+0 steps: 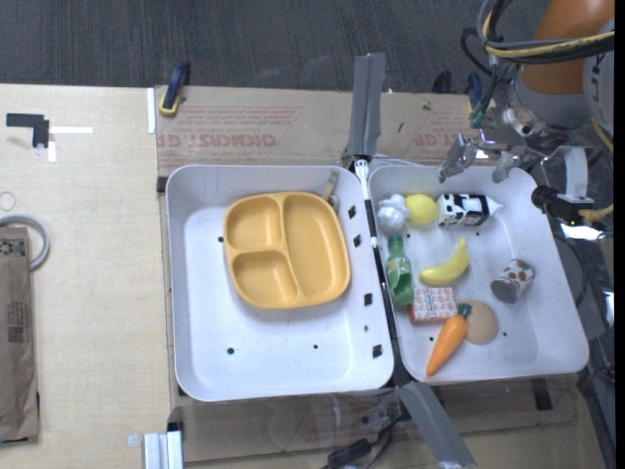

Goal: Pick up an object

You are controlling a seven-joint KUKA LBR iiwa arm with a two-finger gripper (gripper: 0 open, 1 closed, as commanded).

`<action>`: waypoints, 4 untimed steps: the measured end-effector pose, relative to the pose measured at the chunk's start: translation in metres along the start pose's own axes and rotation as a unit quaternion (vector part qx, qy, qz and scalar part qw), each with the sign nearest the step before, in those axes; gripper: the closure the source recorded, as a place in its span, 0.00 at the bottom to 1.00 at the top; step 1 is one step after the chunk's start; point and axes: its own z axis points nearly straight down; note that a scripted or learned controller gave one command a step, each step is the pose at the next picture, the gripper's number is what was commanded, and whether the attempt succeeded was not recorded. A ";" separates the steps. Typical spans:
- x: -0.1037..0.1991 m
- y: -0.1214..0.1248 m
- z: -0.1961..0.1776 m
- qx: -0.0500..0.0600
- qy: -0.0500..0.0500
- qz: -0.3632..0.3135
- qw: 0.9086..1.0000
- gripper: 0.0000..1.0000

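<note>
Objects: banana (pixel 445 263), carrot (pixel 443 342), lemon (pixel 421 209), cow toy (pixel 462 209) in right bin (pixel 562 291).
Gripper (pixel 481 157): above cow toy, fingers spread, holding nothing.
Left bin (pixel 195 291): yellow plate (pixel 286 249).

Red block lettering runs across the cardboard sheet (pixel 264 125) behind the bins, seen upside down; it is too blurred to make out with certainty. Small carton (pixel 433 304) in the right bin carries a red-and-white printed label, too small to read. Brown paper bag (pixel 17 330) at the left edge bears dark print, also unreadable.
</note>
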 end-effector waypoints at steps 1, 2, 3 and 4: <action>-0.006 -0.084 0.063 0.000 0.000 -0.003 1.000 0.00; 0.022 -0.159 0.042 0.000 0.001 -0.083 0.997 0.00; -0.008 -0.170 0.130 -0.001 0.001 -0.286 0.958 0.00; -0.056 -0.161 0.111 -0.002 0.000 -0.298 0.955 0.00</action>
